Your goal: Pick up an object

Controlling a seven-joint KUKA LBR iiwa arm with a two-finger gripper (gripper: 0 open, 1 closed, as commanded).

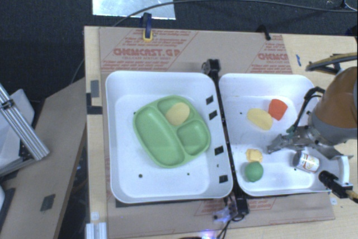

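Observation:
In the right bin lie a pale yellow lemon-shaped piece, an orange-red piece, a small yellow block, a green ball and a small white can with a dark end. My gripper hangs low over this bin's right half. It is just above the can and to the right of the yellow block. The orange-banded wrist covers much of it. Nothing shows as held.
The left bin holds a green divided plate with a yellow object in its upper compartment. A black divider runs between the bins. Cardboard lies behind them.

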